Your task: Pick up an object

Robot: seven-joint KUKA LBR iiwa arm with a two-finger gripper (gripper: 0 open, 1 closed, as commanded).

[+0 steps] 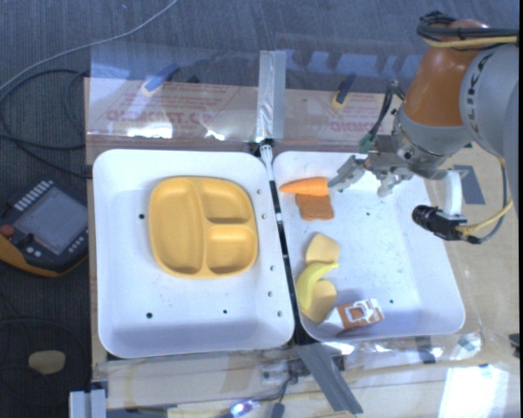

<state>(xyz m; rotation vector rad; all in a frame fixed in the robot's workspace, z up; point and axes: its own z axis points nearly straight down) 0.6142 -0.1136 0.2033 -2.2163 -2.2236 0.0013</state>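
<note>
The jaws stood wide apart and held nothing, the gripper [366,179] hanging over the upper part of the right bin [423,268], with its fingers [343,178] splayed to either side. Nearest to them lay a carrot [303,185], touching or overlapping a brown slab [315,205] just below it, both hard against the divider between the bins. The left fingertip sat just beside the carrot's blunt end, apart from it.

The step in hand seemed to be the approach to a grasp. To do it well, the arm [453,81] would have needed to shift toward the divider until the carrot lay between the fingers, and to turn the wrist so the jaws closed across the carrot's narrow width rather than along it. The wall close by left little room for the far finger, which looked the main risk.

Lower in the same bin sat two yellow pieces [316,277] and a small orange-and-white block [361,313], well apart from the gripper. A yellow tray [202,226] filled the middle of the left bin [122,320].
</note>
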